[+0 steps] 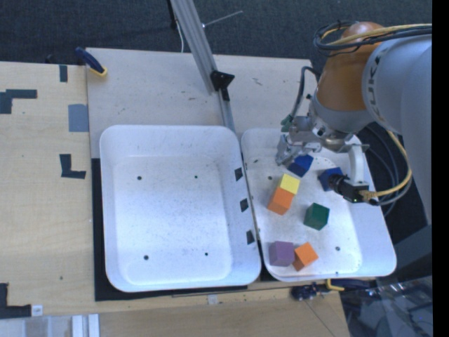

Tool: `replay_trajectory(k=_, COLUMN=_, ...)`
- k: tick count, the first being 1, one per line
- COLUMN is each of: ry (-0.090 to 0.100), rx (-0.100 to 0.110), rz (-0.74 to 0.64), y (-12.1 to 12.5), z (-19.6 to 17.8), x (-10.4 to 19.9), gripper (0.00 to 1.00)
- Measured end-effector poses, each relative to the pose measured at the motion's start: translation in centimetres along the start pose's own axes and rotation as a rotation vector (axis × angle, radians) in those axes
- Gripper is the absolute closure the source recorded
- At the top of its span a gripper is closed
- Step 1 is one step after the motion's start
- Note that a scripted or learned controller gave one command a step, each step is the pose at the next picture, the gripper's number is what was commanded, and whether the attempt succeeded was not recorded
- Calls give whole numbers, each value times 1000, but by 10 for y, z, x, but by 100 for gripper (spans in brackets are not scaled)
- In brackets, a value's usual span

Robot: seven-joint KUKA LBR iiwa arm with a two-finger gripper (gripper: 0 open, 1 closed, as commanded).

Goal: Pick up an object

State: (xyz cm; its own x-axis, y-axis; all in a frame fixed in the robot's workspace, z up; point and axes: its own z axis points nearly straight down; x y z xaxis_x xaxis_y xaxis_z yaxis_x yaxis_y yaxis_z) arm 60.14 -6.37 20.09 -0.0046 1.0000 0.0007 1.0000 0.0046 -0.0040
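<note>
The right bin [365, 248] holds all the blocks: a blue block [302, 165] at the tool [297, 152], a yellow block [290, 184] touching an orange block [280, 201] just below it, a green cube [316, 216] mid-bin, and a purple block [282, 253] beside a small orange block [305, 255] near the front rim. Whether the tool is wide or narrow cannot be told. The left bin [168, 202] offers broad open floor. On the desk [42, 174], the bins' inner rims meet.
</note>
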Motion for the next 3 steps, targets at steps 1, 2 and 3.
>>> replay_trajectory(k=1, ry=0, rx=0, rz=0, y=-25, z=4, x=46, gripper=100)
replay_trajectory(k=2, ry=1, rx=0, rz=-1, y=-50, z=6, x=97, gripper=100)
replay_trajectory(k=3, ry=1, rx=0, rz=-2, y=-76, z=3, x=144, gripper=100)
